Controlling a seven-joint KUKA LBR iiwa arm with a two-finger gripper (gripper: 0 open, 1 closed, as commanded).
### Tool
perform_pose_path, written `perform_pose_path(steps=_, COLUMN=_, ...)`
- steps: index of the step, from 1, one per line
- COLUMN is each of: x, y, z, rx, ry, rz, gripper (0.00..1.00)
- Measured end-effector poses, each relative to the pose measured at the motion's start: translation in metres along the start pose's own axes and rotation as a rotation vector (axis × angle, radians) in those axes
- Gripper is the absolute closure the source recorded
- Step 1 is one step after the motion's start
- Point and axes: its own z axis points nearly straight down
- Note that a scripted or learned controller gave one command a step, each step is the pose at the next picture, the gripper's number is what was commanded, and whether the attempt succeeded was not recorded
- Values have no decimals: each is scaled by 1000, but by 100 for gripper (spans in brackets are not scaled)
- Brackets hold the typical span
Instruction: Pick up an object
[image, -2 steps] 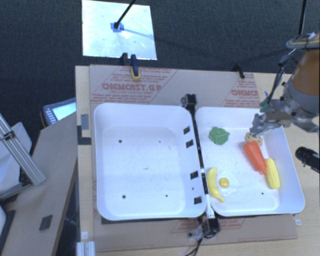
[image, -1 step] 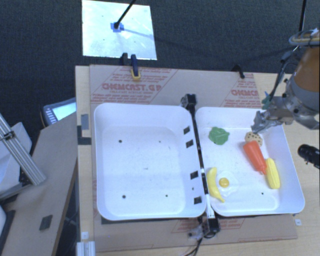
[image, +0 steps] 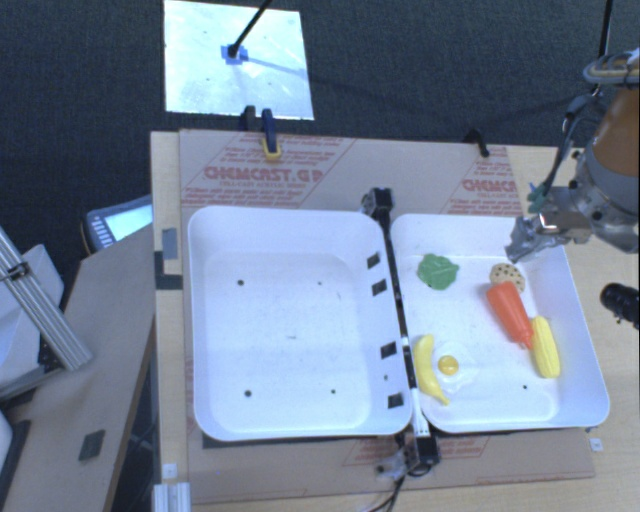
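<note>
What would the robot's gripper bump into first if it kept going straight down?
Probably the cookie, just below the gripper; the carrot lies beyond. Height is hard to judge from this view.

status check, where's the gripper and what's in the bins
Gripper over far edge of right bin, nothing between fingers. Cookie just below it, carrot, corn, banana, egg, green leaf all loose in bin. Nothing blocking.

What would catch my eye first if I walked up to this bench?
Probably the bright toy food in the right bin: an orange carrot beside a yellow corn cob, a green lettuce leaf, a cookie, a banana and a fried egg. Then the gripper, poised above the cookie at that bin's far right corner.
</note>
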Motion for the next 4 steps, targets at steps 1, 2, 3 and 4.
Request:
perform_pose_path(steps=1, x=0, y=1, z=-11, rx=-3, ry=0, rz=-5, gripper=100)
perform_pose_path(steps=2, x=65, y=-53, z=0, rx=20, ry=4, rz=15, gripper=100)
perform_pose_path(steps=3, x=62, y=-50, z=-12, rx=13, ry=2, rz=16, gripper=100)
perform_pose_path(steps=4, x=62, y=-49, z=-23, rx=11, ry=3, rz=11, gripper=100)
